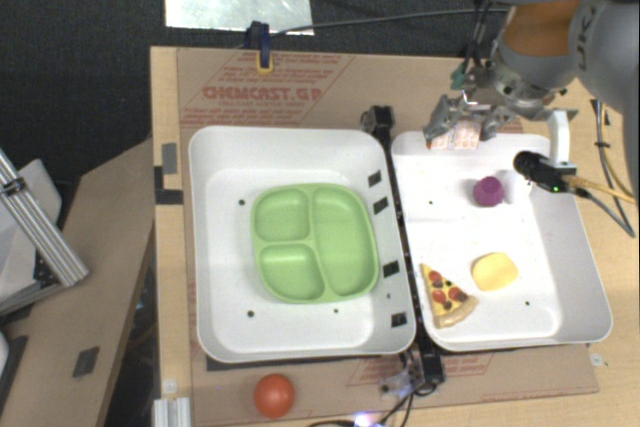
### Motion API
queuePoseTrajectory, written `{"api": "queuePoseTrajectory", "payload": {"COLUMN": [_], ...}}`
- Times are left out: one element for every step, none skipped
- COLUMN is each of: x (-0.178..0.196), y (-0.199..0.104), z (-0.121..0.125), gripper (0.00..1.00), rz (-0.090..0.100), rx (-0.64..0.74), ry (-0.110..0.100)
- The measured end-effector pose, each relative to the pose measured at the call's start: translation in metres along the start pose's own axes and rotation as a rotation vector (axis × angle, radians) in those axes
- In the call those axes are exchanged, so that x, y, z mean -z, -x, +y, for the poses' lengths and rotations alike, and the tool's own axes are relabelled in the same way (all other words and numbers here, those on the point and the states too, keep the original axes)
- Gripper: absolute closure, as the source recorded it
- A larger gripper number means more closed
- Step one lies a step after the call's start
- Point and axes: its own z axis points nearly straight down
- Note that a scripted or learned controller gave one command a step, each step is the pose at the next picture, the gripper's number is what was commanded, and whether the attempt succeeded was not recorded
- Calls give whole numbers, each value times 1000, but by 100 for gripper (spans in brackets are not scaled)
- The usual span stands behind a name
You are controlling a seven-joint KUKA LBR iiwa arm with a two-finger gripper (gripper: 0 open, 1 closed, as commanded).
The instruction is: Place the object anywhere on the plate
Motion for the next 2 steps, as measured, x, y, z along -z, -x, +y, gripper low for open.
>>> {"api": "queuePoseTrajectory", "payload": {"x": [-12,-1], "y": [-51,-106], "z": [-8,-22], "gripper": [100,100], "rz": [0,1], "rx": [1,2], "ry": [0,1]}}
